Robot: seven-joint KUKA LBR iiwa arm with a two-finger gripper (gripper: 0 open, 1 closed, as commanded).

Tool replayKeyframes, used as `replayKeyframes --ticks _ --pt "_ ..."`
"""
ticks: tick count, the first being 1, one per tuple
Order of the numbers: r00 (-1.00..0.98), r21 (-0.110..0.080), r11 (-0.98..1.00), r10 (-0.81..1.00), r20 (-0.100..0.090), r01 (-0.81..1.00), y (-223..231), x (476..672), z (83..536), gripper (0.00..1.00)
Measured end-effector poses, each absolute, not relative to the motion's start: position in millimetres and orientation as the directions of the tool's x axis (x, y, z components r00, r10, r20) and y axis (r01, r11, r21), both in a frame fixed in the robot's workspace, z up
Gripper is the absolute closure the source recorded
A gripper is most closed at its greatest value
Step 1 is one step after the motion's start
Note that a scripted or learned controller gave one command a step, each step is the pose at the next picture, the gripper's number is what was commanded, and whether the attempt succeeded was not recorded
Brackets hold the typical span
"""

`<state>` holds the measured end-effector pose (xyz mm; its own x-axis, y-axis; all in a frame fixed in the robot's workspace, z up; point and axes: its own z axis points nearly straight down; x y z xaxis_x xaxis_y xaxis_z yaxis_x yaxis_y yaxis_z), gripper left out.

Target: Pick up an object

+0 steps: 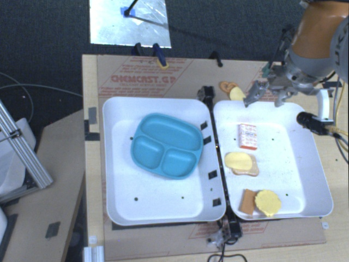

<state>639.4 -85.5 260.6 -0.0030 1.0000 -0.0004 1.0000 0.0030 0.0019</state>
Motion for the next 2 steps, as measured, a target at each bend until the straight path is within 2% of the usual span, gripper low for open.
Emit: replayKeyframes --ticks 1,2 --pt "-0.015 -0.001 0.015 1.0 0.005 1.0 32.3 599.6 252.6 0.0" --pt "-0.007 0.0 0.007 1.0 0.002 1.0 44.7 549.5 275.2 0.0"
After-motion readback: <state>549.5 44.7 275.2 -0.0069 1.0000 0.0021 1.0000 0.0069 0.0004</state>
